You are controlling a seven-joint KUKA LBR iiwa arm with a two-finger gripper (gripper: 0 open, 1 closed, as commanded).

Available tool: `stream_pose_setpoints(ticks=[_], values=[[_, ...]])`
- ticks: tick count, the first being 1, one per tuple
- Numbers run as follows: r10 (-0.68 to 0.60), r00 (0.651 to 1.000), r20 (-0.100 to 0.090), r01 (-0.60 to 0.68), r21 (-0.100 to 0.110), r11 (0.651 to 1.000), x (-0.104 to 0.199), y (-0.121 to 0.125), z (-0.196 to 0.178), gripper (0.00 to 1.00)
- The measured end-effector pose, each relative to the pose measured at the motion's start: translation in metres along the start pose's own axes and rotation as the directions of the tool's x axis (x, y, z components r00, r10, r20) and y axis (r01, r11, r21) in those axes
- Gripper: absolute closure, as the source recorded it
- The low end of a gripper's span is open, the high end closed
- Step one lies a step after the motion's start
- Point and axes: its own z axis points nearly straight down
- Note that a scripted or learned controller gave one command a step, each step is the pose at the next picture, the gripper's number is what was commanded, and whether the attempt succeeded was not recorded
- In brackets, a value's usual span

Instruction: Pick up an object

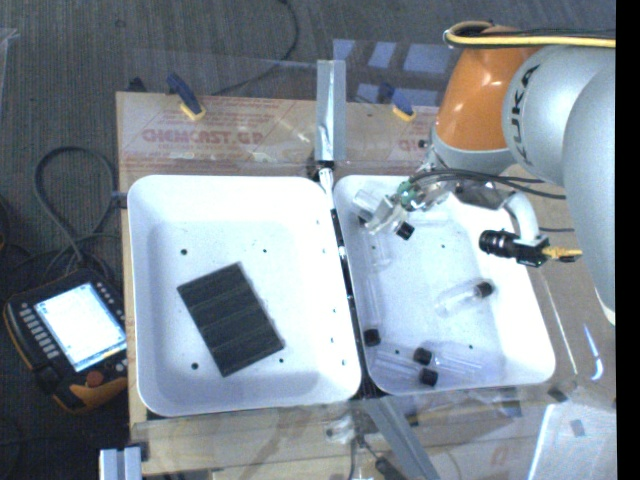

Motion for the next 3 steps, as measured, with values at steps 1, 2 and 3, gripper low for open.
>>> stream_pose_setpoints(ticks=[1, 2, 3], values=[[0.088, 0.996, 0.001, -0.088, 0.001, 0.996, 0.011, 0.054, -0.024, 1.00], [0.088, 0.996, 0.006, -0.088, 0.002, 0.996, 0.011, 0.054, -0.033, 1.00], [0.087, 0.996, 0.010, -0.087, 0.003, 0.996, 0.011, 0.055, -0.042, 1.00]])
